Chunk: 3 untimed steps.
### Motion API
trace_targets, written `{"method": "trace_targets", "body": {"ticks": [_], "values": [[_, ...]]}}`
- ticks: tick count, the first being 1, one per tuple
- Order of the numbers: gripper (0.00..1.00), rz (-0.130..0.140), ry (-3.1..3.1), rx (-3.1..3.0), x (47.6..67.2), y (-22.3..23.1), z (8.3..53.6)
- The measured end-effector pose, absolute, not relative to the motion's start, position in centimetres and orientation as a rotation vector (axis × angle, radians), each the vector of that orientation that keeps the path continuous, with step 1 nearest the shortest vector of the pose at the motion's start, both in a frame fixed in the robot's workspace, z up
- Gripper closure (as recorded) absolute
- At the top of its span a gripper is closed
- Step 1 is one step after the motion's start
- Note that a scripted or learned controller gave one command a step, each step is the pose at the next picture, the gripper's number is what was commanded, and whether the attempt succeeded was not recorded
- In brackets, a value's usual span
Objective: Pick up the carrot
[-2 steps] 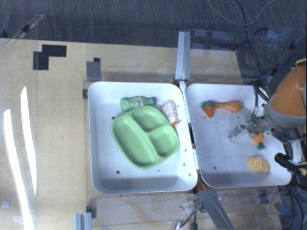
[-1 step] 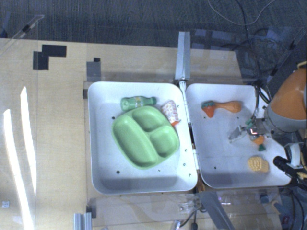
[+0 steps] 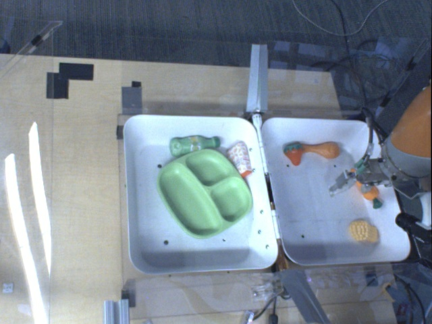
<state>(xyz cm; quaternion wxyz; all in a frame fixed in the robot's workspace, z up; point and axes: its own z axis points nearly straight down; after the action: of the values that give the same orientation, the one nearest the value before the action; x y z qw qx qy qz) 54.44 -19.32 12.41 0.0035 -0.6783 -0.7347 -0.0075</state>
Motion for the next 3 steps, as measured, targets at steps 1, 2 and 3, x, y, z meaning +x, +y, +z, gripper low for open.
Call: {"method": "trace_targets", "body": {"ticks": [1, 2, 3], "values": [[0.00, -0.030, -2.328, -2.105, 58.6, -19.0, 9.5], [0.00, -0.019, -2.396, -2.026, 60.8, -19.5, 12.9], [0.00, -0.018, -2.240, -2.200, 64.9, -19.5, 9.5]]}}
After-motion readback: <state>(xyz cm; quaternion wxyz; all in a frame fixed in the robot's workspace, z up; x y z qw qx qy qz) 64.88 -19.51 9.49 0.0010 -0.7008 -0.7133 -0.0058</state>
